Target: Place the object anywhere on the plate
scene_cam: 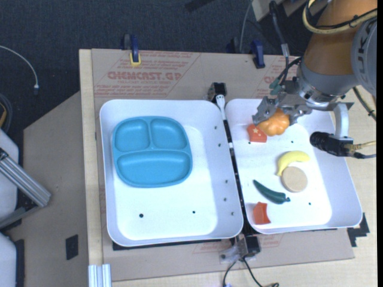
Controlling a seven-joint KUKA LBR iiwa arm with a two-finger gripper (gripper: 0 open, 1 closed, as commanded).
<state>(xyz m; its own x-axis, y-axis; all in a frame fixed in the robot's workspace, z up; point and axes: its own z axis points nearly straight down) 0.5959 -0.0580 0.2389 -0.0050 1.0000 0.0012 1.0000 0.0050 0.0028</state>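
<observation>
Pincer (270, 113) grips rounded glossy orange object (274, 124), long axis lying left-right; smooth blue sectioned plate (152, 152) far left.

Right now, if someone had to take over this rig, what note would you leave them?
Gripper: low over the far part of the right bin, right at the orange object; I cannot tell whether the object sits between its fingers.
Objects: the orange one lies against a red piece. Nearer in the same bin are a yellow banana, a tan disc, a dark green pepper and another red piece.
Blue plate: in the left bin, three compartments, nothing on it.
Done: nothing placed.
Left: secure one object, carry it across to the plate, release.
</observation>
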